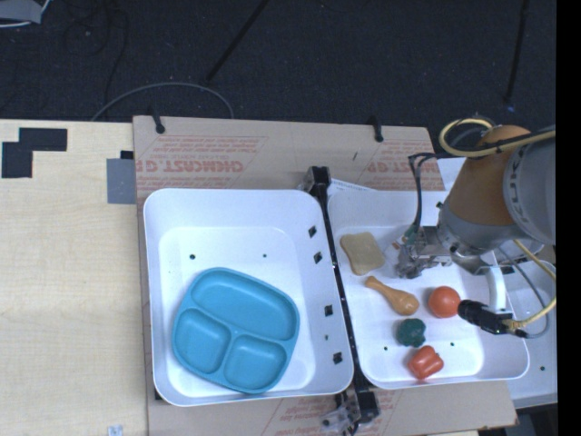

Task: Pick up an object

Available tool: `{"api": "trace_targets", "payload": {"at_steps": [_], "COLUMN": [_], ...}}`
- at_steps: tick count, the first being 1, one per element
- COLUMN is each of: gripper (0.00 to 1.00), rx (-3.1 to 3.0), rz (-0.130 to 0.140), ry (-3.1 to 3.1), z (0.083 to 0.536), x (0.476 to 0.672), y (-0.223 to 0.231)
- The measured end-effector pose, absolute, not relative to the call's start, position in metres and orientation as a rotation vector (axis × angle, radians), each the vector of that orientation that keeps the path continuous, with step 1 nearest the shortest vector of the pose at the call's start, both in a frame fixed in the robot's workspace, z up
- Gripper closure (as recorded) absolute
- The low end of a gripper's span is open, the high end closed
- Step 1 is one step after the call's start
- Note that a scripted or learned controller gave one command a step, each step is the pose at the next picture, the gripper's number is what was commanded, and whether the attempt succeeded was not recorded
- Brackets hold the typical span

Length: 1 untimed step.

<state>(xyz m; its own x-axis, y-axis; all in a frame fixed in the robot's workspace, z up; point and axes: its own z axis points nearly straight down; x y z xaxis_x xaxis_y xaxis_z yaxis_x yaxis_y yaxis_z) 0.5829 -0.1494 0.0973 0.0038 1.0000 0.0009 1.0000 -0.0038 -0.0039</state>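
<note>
- So, step in hand looks like the approach: gripper (416, 258) is low inside the right bin (508, 363), near its middle toward the back wall, arm (490, 198) coming in over the bin's right edge.
- Tool state: can't tell, the tip is a small dark cluster against the white floor, and nothing visibly sits in it.
- Nearest candidates: tan bread slice (362, 252) just left of the gripper, twd the bin's left wall; drumstick (393, 293) just in front of the gripper, lying at a slant.
- Other task things: red-orange tomato (444, 302) right of the drumstick; dark green veg (410, 331) (broccoli-like, too small to be sure) nr the front; red pepper-like piece (425, 361) at the front wall.
- All five lie apart from each other, none stacked.
- Next move, my guess: centre over one item (drumstick or bread are closest), drop to the floor, close, lift straight. Bread is flat, so prob hard to get under; drumstick's thin neck looks the easier bite.
- Risk: a near miss nudges an item away w/o a grasp.
- Count: 2 white bins; 5 toy food items, all in the right bin; 1 blue divided plate (236, 329) w/ 3 sections, alone in the left bin (172, 216), twd its front.
- 1 arm, 1 gripper.
</note>
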Motion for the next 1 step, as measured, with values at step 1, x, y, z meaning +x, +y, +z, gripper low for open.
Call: {"api": "trace_targets", "payload": {"at_steps": [1], "gripper": [1.0], "rx": [-2.229], "rz": [-0.002], "ry": [-2.217], "z": [0.1597], "x": [0.58], "y": [-0.1534]}}
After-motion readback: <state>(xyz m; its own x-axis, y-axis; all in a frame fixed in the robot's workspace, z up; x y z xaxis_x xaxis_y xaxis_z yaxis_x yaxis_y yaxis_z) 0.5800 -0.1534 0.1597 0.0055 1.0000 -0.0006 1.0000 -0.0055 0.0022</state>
